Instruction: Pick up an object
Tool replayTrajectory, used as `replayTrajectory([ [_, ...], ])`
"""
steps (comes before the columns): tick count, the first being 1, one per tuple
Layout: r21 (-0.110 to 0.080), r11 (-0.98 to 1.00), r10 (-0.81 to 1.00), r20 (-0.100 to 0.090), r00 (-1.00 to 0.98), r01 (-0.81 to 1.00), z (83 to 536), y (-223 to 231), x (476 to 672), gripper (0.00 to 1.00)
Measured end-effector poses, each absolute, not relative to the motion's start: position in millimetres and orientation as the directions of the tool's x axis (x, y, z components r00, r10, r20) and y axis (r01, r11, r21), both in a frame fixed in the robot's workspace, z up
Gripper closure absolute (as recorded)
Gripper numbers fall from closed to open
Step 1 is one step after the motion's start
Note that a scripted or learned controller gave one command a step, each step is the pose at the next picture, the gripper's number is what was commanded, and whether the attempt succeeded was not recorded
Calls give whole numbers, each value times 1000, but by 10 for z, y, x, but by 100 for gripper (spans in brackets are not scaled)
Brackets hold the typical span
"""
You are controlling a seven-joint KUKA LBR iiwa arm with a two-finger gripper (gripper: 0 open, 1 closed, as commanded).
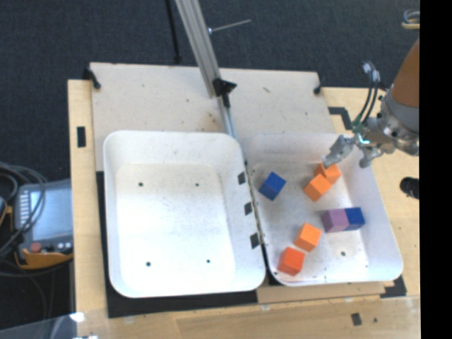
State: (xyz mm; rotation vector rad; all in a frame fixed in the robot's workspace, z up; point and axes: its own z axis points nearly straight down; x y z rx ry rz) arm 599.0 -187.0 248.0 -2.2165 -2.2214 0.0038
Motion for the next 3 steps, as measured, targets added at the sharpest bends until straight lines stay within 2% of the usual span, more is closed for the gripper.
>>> replayTrajectory([
  [1, 1, 4, 1000, -1, -4, 1000, 2511, -1872, 5998, 0],
  [3, -3, -1, 1000, -1, 1, 1000, 1668, -1855, 5986, 0],
])
